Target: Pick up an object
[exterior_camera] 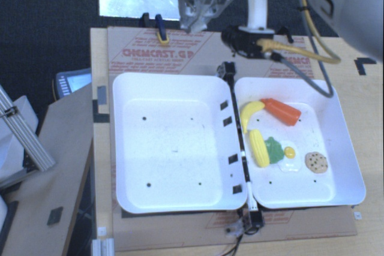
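Note:
My gripper [196,21] hangs high above the back edge of the bench, behind the left bin [129,129], with nothing between its fingers. In the right bin [342,153] lie a yellow banana [250,112], an orange carrot [281,110], a yellow corn cob [258,148], a green leafy piece [275,150], a fried egg [289,156] and a cookie [316,162]. All of these sit in the bin's left and middle, well forward and to the right of the gripper.
A black divider strip [235,135] with clips runs between the two bins. Both bins rest on a cardboard sheet [156,54]. A yellow and blue clamp [161,30] stands at the sheet's back edge. A yellow cable [306,52] trails over the back right.

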